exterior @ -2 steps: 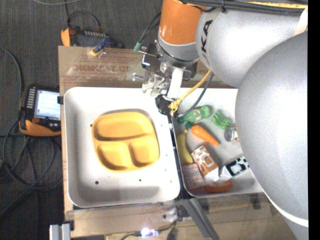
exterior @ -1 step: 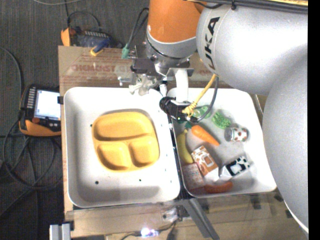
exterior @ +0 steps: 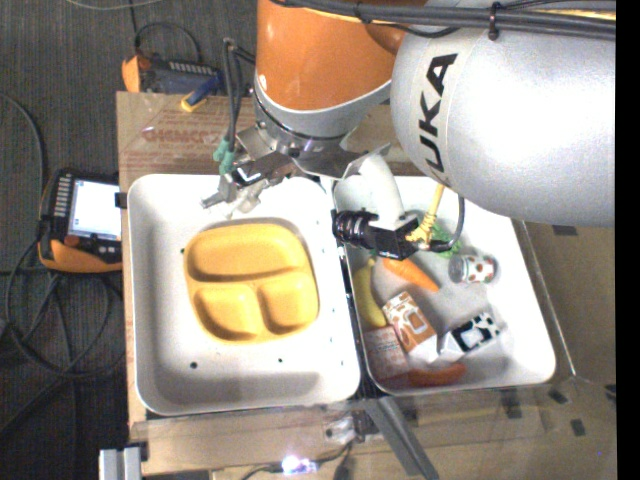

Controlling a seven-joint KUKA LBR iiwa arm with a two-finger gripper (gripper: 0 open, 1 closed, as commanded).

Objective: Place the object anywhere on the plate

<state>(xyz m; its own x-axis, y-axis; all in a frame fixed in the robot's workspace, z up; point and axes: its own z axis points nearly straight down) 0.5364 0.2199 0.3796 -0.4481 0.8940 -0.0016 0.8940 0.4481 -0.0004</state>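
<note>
A: Where's the end effector (exterior: 235, 183)?
B: Over the left bin's (exterior: 150, 368) far rim, just beyond the plate (exterior: 255, 278). Whether it's clenched or released, I can't tell.
A: And the object?
B: Probably among the clutter in the right bin (exterior: 535, 353): carrot (exterior: 412, 271), banana (exterior: 368, 303), carton (exterior: 408, 320). The plate's compartments look bare, so placing isn't done.
</note>
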